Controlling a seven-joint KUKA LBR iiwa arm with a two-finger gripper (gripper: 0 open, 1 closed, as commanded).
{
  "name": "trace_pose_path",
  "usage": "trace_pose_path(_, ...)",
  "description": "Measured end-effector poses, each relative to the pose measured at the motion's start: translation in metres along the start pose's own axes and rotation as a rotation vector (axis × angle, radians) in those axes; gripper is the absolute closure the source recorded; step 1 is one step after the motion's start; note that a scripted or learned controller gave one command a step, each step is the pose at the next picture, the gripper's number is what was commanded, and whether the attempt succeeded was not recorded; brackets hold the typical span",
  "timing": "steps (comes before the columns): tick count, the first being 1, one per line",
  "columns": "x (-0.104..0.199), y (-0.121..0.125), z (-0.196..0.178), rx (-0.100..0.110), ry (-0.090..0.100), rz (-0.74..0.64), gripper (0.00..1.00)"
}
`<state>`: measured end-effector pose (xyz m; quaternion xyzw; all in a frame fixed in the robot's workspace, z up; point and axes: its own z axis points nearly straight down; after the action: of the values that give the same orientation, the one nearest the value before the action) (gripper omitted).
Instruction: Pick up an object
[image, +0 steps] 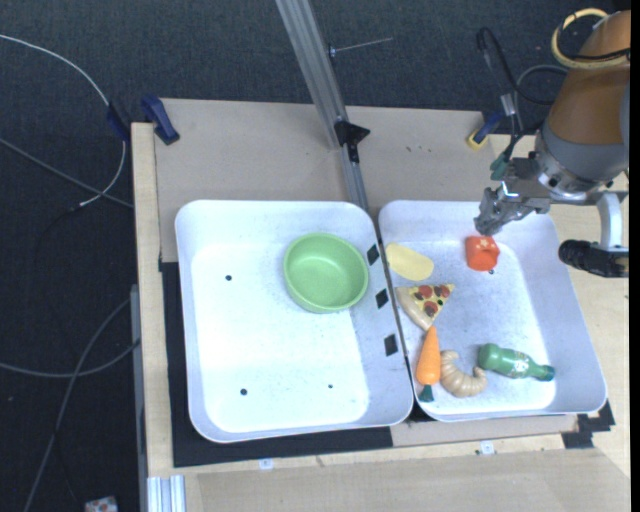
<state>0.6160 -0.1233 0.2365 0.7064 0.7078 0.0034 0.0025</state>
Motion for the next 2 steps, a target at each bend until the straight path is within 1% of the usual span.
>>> trace_pose_path(1,0.0,0.001,0.005,0.007,-0.001,0.001,1.0)
trace_pose_path(2,0.054,0.0,-0.008,0.006,0.002,-0.003,1.0)
